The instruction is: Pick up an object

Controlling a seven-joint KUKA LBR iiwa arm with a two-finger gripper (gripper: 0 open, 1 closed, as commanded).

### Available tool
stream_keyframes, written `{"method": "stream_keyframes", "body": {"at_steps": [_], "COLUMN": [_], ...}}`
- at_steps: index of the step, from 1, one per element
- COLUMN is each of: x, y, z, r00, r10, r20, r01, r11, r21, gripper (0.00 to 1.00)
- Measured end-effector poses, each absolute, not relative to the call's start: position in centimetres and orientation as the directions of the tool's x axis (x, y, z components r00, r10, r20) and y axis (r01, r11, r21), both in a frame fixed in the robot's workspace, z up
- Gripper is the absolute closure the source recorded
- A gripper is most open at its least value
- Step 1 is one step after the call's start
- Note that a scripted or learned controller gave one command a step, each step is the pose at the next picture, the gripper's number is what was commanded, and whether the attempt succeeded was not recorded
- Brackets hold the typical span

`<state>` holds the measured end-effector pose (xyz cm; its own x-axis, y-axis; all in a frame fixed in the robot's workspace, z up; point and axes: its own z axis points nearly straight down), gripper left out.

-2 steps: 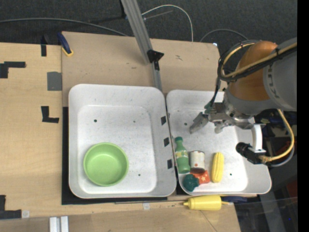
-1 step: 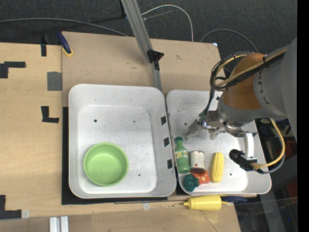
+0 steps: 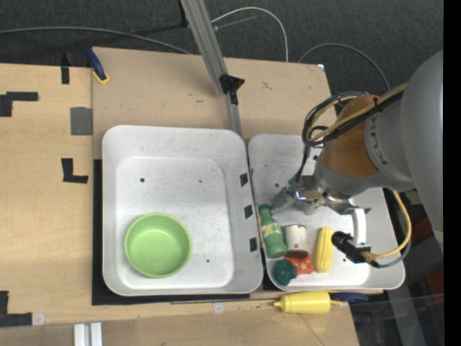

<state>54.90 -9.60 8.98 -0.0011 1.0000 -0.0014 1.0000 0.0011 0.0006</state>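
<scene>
My gripper (image 3: 305,193) hangs low over the middle of the right bin (image 3: 268,156), below the arm's orange band (image 3: 351,146). Just in front of it lie a green bottle (image 3: 271,233), a small white cylinder (image 3: 294,235), a yellow corn cob (image 3: 324,249), a red piece (image 3: 302,262) and a dark green ball (image 3: 284,272). The gripper stands slightly behind and above these things, and I see none of them held in it.
A light green bowl (image 3: 158,244) sits at the front left of the left bin (image 3: 173,139). A yellow bottle (image 3: 306,303) lies on the bench beyond the right bin's front rim. A grey pole (image 3: 209,38) slants down to the bins' back edge.
</scene>
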Motion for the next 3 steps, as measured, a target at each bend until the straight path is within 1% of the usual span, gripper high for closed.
{"method": "stream_keyframes", "body": {"at_steps": [1,2,3], "x": [54.9,55.7,55.2], "y": [-9.5,-9.5,-9.7], "z": [10.0,16.1,22.2], "r00": [-0.003,-0.002,-0.001], "r10": [1.000,1.000,1.000], "r20": [0.000,-0.001,-0.001], "r01": [1.000,1.000,1.000], "r11": [0.003,0.002,0.001], "r21": [0.000,0.004,0.005], "gripper": [1.00,1.00,1.00]}}
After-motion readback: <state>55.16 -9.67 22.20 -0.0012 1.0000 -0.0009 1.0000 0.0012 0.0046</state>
